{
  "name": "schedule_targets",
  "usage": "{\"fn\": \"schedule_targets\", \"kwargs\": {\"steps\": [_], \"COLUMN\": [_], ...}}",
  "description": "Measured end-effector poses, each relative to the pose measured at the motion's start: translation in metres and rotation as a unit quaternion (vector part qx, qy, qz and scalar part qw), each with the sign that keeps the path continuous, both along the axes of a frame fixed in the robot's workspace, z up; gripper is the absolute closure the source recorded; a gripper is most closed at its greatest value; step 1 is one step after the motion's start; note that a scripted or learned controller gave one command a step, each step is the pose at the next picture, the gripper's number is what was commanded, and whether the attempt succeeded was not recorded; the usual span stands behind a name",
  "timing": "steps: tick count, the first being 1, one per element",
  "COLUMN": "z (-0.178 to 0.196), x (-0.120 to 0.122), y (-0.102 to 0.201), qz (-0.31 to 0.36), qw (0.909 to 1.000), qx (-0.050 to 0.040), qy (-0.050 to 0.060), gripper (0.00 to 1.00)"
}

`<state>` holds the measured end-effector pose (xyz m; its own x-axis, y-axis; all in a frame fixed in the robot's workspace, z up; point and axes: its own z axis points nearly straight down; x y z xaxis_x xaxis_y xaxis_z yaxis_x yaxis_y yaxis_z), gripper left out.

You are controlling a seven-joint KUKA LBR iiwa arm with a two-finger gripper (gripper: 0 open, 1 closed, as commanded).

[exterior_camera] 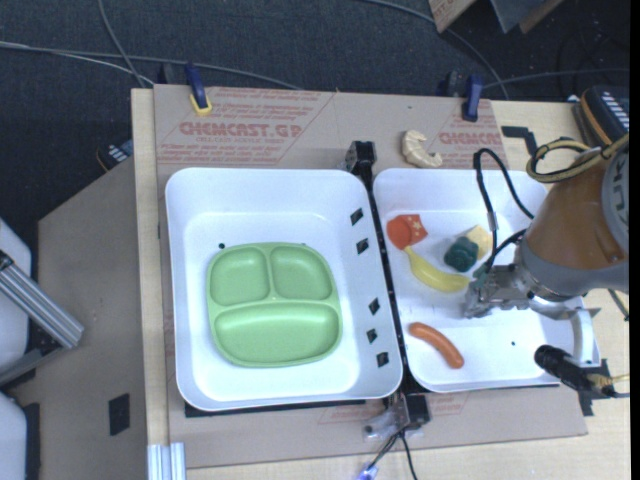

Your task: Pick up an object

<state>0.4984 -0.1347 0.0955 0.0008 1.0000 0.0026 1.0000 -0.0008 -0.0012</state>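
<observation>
Just left of the tool (480,296), banana (436,273); grip state unclear

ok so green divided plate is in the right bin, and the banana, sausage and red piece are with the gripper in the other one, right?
Not quite. The green divided plate lies in the left bin, not the right. The camera view shows it alone there. The rest stands: the banana, sausage and red piece lie in the right bin, where the gripper is.

A green divided tray (273,303) lies in the left bin (190,268) (three compartments)
</observation>
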Motion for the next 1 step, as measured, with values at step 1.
{"fn": "schedule_targets", "kwargs": {"steps": [1], "z": [0.0585], "x": [0.0033], "y": [-0.0095], "qz": [0.000], "qw": [1.0000], "qx": [-0.0021], "qy": [-0.004], "gripper": [1.00]}}
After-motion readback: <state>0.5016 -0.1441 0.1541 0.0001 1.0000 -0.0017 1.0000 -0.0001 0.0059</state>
